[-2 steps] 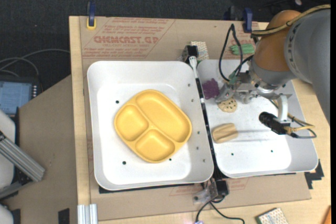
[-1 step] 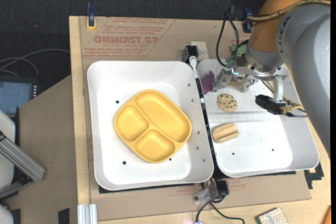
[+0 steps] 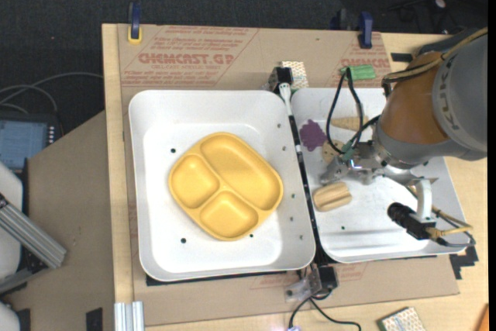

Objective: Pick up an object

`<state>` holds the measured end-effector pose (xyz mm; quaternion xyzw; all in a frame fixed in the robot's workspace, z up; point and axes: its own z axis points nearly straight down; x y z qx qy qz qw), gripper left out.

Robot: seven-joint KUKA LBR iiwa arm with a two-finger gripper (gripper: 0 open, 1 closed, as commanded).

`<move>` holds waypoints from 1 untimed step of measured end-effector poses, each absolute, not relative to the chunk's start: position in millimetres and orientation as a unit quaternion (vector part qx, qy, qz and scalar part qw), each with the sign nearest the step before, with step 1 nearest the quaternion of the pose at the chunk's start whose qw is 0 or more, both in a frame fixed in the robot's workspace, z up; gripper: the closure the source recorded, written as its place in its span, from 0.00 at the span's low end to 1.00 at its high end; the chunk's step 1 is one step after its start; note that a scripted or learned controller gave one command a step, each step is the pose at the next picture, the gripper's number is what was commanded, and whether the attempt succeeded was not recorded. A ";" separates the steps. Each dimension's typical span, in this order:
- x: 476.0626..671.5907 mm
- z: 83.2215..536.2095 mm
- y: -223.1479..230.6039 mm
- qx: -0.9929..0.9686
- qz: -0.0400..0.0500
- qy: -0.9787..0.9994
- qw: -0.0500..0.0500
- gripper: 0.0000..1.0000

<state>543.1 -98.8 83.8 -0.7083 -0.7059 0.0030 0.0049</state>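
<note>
While my claw hangs low in the right bin, just above a tan block, I cannot tell its state; a yellow divided tray fills the left bin.

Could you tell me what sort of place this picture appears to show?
Probably a robotics lab bench: a grey and orange arm reaches over two white bins, on protective board held by clamps, with cables about.

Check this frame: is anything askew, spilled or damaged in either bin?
Nothing looks spilled or broken. The yellow divided plate sits rotated against the left bin walls; the tan block lies skewed in the right bin.
</note>
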 end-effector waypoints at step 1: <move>578.4 84.8 -114.1 -0.707 -0.001 -0.707 -0.002 0.00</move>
